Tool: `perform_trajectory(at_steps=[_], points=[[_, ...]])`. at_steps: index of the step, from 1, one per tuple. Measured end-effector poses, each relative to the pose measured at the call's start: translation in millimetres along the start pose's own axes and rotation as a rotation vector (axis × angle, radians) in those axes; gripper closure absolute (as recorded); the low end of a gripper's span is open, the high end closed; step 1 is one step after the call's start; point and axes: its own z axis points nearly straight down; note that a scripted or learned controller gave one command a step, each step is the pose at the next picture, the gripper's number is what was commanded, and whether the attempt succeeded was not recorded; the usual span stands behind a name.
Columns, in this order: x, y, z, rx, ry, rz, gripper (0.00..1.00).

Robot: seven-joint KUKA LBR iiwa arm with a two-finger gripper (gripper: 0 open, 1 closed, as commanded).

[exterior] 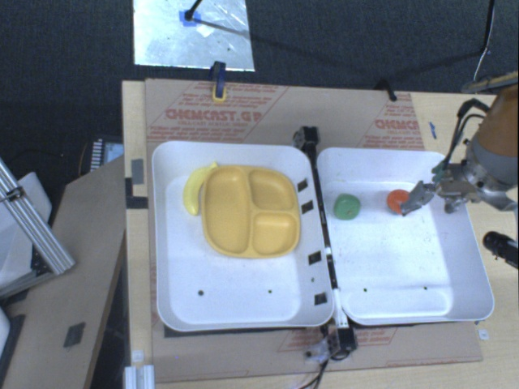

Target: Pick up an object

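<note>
Two fingers of the gripper (432,197) stand open and hold nothing, with the orange object (396,201) just beside one tip, the green ball (347,207) further away.

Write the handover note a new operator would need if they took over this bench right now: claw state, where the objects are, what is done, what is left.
Claw: over the right bin, upper right part, right beside the orange object. Whether it is open or shut cannot be told.

Objects: the orange object and a green ball lie in the right bin, apart from each other. The left bin holds a yellow divided plate with a banana at its left edge.

Done: arm brought next to the orange object.

Left: nothing is visibly lifted; the grasp and lift remain, with the orange object the likely target.
</note>
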Motion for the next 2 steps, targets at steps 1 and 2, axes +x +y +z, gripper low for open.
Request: perform_trajectory(at_steps=[1,2], points=[[0.4,2.9,-7.1,-0.013,-0.002,-0.003,0.00],[-0.5,-2.2,36.2,-0.010,-0.002,-0.001,0.00]])
